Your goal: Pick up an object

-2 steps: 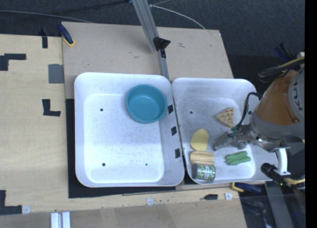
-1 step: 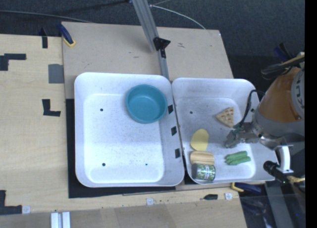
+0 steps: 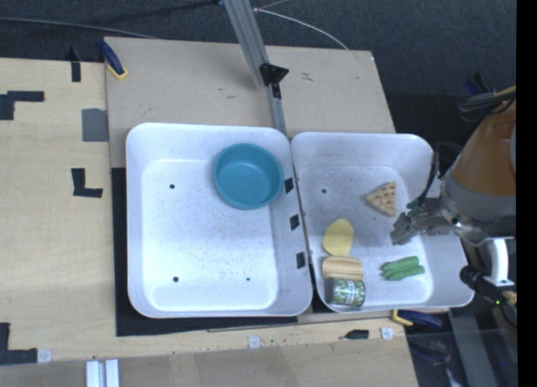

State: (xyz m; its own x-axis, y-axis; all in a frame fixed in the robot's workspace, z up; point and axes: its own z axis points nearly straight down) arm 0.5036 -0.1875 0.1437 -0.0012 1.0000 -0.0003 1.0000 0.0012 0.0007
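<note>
A blue bowl is sitting upright near the top right corner of the left bin. In the right bin, a tan waffle wedge is lying flat toward the upper right. A yellow chip-shaped piece is resting below it, touching a beige block. A green can is lying on its side beside that block, and a green bean pod is lying to their right.
</note>
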